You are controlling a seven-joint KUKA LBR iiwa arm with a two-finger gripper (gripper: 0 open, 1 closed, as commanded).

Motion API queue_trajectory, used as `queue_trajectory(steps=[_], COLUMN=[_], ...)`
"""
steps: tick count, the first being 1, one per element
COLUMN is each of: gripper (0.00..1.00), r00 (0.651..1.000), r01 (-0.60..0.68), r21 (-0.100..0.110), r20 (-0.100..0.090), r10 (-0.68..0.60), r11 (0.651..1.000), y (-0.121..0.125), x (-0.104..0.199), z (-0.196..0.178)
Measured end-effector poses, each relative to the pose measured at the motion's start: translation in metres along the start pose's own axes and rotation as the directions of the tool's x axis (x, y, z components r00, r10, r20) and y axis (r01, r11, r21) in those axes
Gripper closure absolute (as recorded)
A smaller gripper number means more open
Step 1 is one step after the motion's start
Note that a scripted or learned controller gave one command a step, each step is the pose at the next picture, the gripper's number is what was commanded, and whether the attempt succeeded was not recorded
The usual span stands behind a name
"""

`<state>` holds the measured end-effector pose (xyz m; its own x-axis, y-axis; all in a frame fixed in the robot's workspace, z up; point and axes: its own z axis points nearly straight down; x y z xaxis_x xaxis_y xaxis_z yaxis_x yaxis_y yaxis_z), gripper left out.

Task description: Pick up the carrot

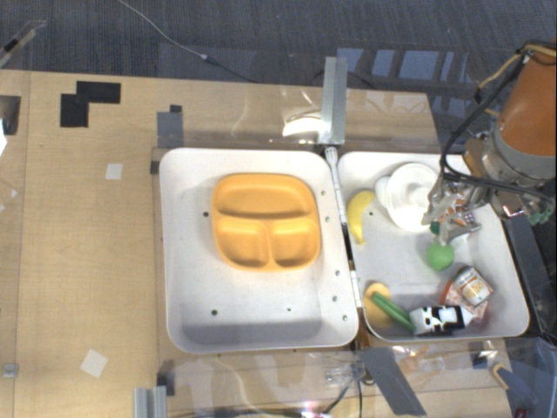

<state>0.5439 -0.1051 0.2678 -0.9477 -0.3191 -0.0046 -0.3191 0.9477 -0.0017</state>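
Here, pincer (448,222) just above green ball (440,255), apart from carrot (380,304).

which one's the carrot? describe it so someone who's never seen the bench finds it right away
Go to the right-hand white bin, then to its near left corner. The carrot lies there at a slant: a yellow-orange body with a long green stalk pointing toward the black-and-white toy. The banana further back along the same wall is plain yellow and curved, with no green on it.
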Motion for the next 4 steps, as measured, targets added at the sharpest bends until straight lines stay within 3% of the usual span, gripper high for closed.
queue_trajectory(steps=[1,2,3,4], gripper=[1.0,1.0,1.0,1.0], r00=[0.998,0.979,0.99,0.989], r01=[0.055,0.204,0.139,-0.148], r21=[0.018,-0.009,-0.004,-0.003], r20=[0.014,-0.005,0.001,0.0], r10=[-0.055,-0.204,-0.139,0.148], r11=[0.998,0.979,0.99,0.989], y=[-0.077,-0.068,0.006,0.082], x=[0.072,0.041,0.047,0.009], z=[-0.139,0.025,0.058,0.083])
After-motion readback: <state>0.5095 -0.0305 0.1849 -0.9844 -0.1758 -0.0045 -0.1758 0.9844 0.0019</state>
